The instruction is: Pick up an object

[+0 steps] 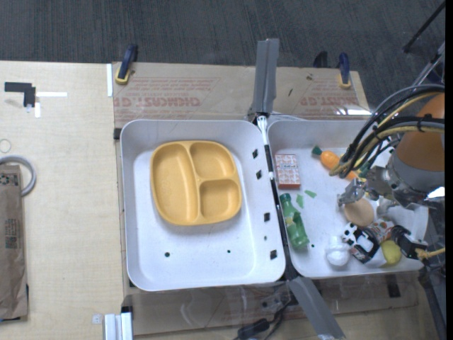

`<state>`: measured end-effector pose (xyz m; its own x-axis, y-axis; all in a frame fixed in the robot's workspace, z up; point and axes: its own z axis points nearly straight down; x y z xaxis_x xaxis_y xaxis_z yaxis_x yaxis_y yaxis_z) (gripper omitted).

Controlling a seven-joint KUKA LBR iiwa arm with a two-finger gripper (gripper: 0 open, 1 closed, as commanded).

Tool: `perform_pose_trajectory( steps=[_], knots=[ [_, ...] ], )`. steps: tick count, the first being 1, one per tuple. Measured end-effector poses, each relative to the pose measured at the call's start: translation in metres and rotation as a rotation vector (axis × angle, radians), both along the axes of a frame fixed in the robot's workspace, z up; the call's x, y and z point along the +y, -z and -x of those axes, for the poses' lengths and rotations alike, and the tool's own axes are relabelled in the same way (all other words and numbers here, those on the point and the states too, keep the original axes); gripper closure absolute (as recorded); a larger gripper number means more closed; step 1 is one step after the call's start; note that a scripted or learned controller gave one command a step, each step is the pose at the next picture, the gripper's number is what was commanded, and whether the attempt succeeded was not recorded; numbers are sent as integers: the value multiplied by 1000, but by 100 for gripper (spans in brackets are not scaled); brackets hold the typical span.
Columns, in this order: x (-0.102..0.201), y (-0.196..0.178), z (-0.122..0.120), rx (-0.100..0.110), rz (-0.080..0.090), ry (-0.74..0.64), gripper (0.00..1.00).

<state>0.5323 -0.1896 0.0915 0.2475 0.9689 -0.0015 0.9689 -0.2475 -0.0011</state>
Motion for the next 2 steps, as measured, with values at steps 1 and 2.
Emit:
perform_pose_trajectory(
  steps=[1,2],
  knots=[
    [-1,-9,0,0,0,3,100],
    [43,-135,-47,1,1,88,100]
  ],
)
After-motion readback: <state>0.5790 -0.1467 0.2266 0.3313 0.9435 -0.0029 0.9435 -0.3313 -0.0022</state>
